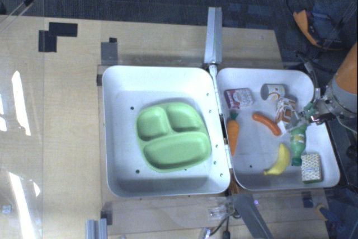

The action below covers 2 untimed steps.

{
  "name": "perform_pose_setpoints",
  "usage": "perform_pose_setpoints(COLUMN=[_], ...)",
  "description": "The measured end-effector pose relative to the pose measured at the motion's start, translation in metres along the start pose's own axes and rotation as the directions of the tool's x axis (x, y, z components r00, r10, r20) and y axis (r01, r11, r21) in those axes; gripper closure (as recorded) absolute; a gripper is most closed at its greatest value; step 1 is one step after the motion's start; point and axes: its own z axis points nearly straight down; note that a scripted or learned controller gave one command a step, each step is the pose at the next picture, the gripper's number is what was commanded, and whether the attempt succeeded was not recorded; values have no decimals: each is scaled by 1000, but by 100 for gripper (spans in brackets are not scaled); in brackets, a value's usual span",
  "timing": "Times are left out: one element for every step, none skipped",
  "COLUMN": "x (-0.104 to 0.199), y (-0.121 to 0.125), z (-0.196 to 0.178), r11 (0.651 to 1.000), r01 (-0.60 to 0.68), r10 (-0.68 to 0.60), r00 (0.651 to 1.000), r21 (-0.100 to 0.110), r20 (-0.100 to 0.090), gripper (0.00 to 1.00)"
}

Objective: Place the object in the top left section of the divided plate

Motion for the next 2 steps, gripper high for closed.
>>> perform_pose_setpoints(x=[60, 115], y=[56, 91], z=[17, 30], r11=[997, 991], r01=[-79, -133], r10=[79, 133], r00=[997, 991], r21=[3, 4], r20=[-2, -3], gripper=[100, 100])
